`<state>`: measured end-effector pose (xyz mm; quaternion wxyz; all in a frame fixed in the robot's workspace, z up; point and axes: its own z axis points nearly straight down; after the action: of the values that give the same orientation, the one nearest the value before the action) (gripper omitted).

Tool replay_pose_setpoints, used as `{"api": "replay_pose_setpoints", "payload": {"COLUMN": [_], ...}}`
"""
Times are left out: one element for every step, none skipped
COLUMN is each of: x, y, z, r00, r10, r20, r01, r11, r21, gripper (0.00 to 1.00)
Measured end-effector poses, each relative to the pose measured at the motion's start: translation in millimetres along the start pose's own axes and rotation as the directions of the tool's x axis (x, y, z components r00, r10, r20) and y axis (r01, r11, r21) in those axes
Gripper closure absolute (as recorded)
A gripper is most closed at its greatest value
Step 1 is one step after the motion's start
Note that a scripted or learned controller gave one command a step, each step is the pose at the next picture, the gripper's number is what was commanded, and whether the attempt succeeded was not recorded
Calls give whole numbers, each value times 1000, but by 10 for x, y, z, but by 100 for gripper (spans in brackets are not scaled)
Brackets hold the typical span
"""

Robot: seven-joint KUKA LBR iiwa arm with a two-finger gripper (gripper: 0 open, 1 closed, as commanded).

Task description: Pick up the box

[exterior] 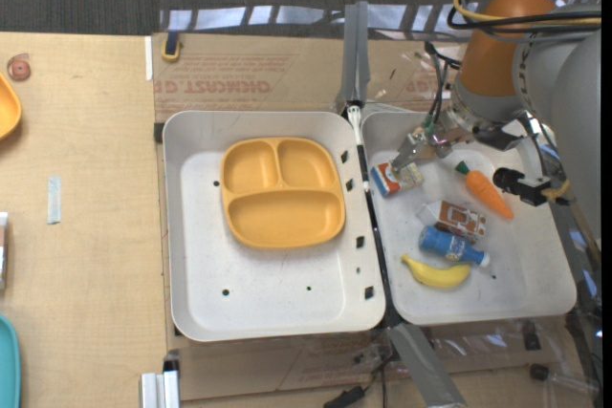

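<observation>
On our left, a yellow divided plate (283, 190) lies in the left bin (191, 301). In the right bin (535, 301), the box (385, 179) rests against the left wall, so our gripper (413, 162) hovers just beside it. Its grip we cannot tell.

The arm (545, 62) runs out past the right edge, so its upper links are cut off. At the left edge an orange dish (8, 110) shows as a curved sliver, and a teal object (8, 368) is clipped at the lower left corner. The jaws (413, 160) sit just above the small box (386, 178), covering its upper right corner; whether they are parted is too small to tell. The print on the blue bottle (451, 245) and the snack packet (463, 220) is unreadable.
</observation>
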<state>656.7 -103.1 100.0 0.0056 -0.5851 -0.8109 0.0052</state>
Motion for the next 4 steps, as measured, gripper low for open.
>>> {"api": "replay_pose_setpoints", "payload": {"x": [132,311,366,452], "y": [-656,-837,-1163,-1489], "z": [24,22,35,43], "r00": [999,978,990,992], "r10": [50,-207,-137,126], "r20": [6,17,12,5], "r01": [-50,207,137,-126], "r11": [998,978,990,992], "r21": [-25,-28,-29,-32], "gripper": [0,0,0,0]}}
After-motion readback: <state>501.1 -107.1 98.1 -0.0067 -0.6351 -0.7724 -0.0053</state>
